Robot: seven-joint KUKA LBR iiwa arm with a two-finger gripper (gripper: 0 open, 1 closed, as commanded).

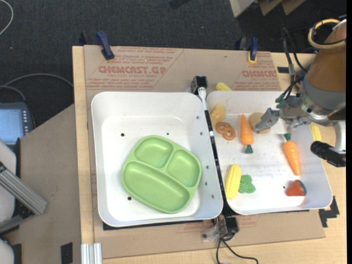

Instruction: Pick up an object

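- near the front edge of the right bin (316, 201), a toy strawberry (296, 188) sits at the right, and a yellow corn cob (233, 181) lies at the left with a green leafy piece (247, 185) touching its right side.
- the left bin (104, 147) holds a green divided plate (161, 173) with three compartments, set toward the front.
- a bit farther back in the right bin, an orange carrot (292, 155) lies lengthwise near the right side.
- at mid-depth, a second carrot (246, 132) lies left of centre, with a pretzel-shaped ring (224, 129) just beside it on the left.
- the gripper (265, 121) hangs over a tan rounded piece (256, 120) just right of the second carrot's top; whether its grey fingers are spread or closed, or grip the piece, cannot be told.
- a pale yellow piece (218, 113) rests by the left wall, behind the ring.
- a yellow banana-like toy (223, 87) lies at the bin's far rim.
- the arm (328, 76), grey and orange, comes in from the right.
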